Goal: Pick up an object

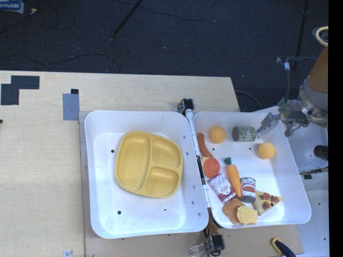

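Note:
My gripper (278, 125) hangs over the far right edge of the right bin (298, 197), its two fingers (266, 124) spread open with nothing between them. Just left of it a small green-labelled tin (245, 134) lies on its side. An orange ball (217, 134) sits further left, and a yellow-orange ball (266, 150) rests just below the gripper. A toy carrot (233, 174), a red slice (211, 167), a sausage (202, 143), a ketchup packet (220, 186), a small red can (248, 186), a pizza slice (267, 200) and bread pieces (239, 213) lie toward the bin's near side.
The left bin (102, 197) holds a yellow divided plate (149, 163). A divider with clamps (187, 108) runs between the bins. The wooden bench (37, 170) stretches to the left. The arm's orange band (321, 71) stands at the right edge.

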Tool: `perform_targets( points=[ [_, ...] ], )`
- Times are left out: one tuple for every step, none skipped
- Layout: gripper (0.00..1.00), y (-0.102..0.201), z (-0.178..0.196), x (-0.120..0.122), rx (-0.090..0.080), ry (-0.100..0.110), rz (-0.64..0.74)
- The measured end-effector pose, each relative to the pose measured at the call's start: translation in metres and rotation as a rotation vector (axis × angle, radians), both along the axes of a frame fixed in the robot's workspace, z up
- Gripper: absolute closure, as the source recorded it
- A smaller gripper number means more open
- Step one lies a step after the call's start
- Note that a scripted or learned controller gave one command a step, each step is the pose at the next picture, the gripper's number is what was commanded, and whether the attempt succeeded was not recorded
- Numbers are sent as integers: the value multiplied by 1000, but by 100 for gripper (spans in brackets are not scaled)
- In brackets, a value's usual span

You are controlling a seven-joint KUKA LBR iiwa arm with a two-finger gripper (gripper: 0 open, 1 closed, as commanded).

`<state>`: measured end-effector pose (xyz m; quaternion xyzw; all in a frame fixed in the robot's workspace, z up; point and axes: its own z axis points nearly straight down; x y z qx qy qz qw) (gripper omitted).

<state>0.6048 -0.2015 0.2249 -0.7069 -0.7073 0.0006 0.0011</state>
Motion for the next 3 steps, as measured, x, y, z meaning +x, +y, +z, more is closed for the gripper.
perform_targets(
  points=[
    [0, 73, -121, 19, 1, 3, 1],
    [0, 101, -134, -38, 0, 1, -2],
    [100, 100, -124, -39, 2, 3, -7]
  ],
)
